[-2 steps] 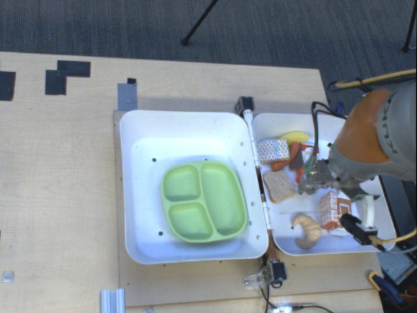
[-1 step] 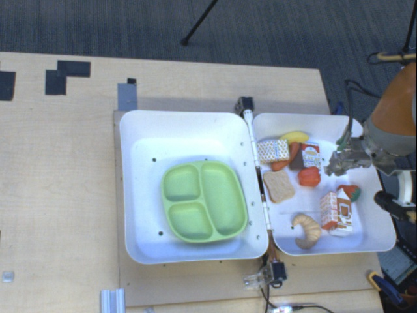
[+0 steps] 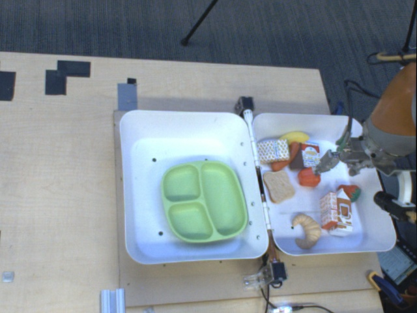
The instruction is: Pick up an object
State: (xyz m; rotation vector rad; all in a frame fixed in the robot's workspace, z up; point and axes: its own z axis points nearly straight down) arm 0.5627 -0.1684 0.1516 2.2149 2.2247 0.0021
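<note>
The right white bin (image 3: 374,237) holds toy food. A yellow banana (image 3: 296,137) lies at the back, with a patterned box (image 3: 273,150) and a red and white packet (image 3: 310,155) just in front of it. A red tomato (image 3: 309,178), a bread slice (image 3: 280,187), a croissant (image 3: 307,229), an orange and white carton (image 3: 335,212) and a strawberry (image 3: 350,191) lie nearer the front. My gripper (image 3: 328,162) hangs over the bin's right half, just right of the packet and above the tomato. Nothing is visibly held.
The left white bin (image 3: 140,175) carries a green divided plate (image 3: 204,201). The arm's orange band (image 3: 396,106) sits over the right bin's far right edge. A black clamp (image 3: 245,103) stands where the bins meet at the back, and cables (image 3: 270,276) lie at the front.
</note>
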